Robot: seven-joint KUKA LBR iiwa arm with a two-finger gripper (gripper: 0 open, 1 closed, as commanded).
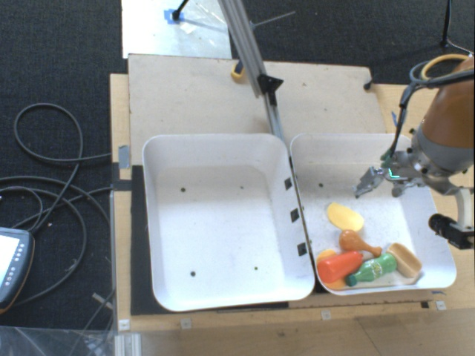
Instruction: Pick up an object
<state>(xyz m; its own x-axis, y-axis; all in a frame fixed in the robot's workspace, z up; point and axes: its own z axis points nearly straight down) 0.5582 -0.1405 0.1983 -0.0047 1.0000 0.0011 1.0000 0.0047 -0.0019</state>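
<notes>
The right bin [326,154] holds several toy foods along its near side: a pale yellow oval piece [345,216], a brown drumstick [359,243], a red-orange pepper [341,264], a green bottle [375,268] and a tan bread-like piece [404,259]. My gripper [383,182] hangs over the right part of this bin, above and behind the yellow piece. Its two fingers are spread apart with nothing between them. The orange-banded wrist [449,113] rises to the right.
The left bin [215,228] sits beside the right one, sharing a divider edge with black clips [294,215]. A slanted metal pole [249,43] crosses behind the bins. Cables and a pendant [11,262] lie on the floor at left.
</notes>
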